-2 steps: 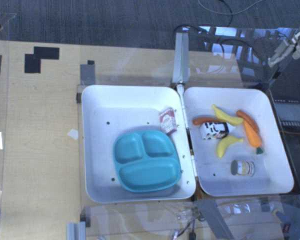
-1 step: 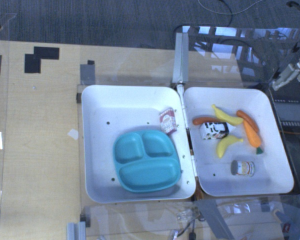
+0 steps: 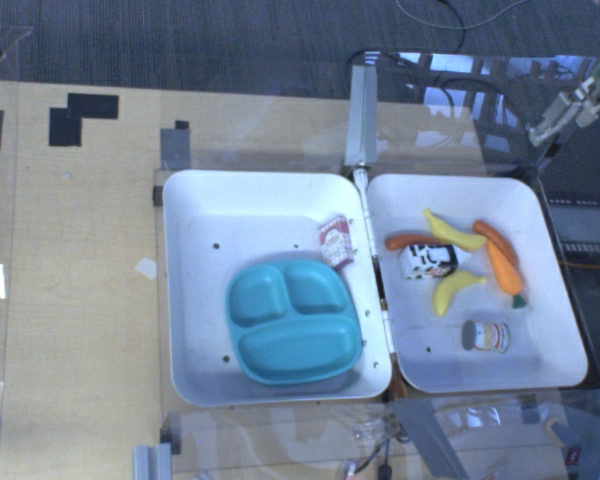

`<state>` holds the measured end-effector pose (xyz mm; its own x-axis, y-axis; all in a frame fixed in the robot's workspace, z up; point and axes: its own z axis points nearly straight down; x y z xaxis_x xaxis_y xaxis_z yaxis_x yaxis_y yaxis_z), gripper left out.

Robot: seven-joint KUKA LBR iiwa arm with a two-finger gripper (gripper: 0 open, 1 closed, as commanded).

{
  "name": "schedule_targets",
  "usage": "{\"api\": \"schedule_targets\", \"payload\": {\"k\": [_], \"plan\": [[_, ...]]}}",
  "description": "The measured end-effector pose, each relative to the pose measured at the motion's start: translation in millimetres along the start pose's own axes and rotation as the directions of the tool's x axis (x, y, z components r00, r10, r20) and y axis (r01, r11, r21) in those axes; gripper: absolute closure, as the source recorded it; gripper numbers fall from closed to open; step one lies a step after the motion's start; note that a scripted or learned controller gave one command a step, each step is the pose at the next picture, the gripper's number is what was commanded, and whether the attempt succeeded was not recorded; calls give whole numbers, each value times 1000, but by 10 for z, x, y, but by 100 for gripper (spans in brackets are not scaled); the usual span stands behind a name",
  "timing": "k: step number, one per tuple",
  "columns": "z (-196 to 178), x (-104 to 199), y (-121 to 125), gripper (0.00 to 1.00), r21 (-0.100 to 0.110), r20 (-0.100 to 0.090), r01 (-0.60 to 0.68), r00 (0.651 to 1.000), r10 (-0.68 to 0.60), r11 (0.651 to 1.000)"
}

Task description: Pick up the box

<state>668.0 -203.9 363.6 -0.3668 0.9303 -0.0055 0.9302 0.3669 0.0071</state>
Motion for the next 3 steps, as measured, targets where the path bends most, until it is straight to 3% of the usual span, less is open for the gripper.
{"api": "schedule_targets", "payload": {"k": [1, 2, 3], "plan": [[-750, -15, 22, 0, -2, 3, 282, 960, -282, 960], [-888, -9, 41, 100, -9, 11, 285, 959, -285, 959], [414, 55, -168, 100, 1, -2, 173, 985, -173, 985]]}}
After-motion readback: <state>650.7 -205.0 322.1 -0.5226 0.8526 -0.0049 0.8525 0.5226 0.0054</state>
